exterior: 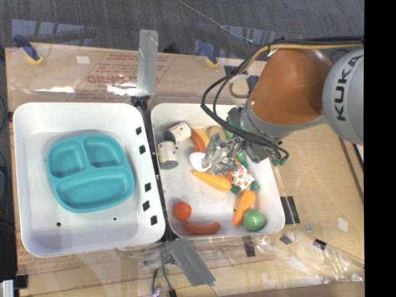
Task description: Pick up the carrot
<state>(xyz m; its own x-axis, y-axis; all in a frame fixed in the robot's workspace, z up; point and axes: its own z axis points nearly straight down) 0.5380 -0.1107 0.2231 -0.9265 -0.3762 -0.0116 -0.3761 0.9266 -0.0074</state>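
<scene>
An orange carrot (211, 180) lies at a slant in the middle of the right bin (272, 190). A second carrot (244, 206) lies near the bin's right wall, beside a green fruit (253, 220). A third orange piece (198, 141) rests further back. My gripper (215, 158) hangs over the bin's centre, just behind the middle carrot and next to a white egg (197, 161). The arm's orange band and wrist cover the bin's back right corner.
The right bin also holds two small cans (168, 154), a red tomato (181, 211), a red sausage (201, 228) and a colourful packet (242, 178). The left bin (37, 228) holds a teal divided plate (91, 171). Black cables loop above the wrist.
</scene>
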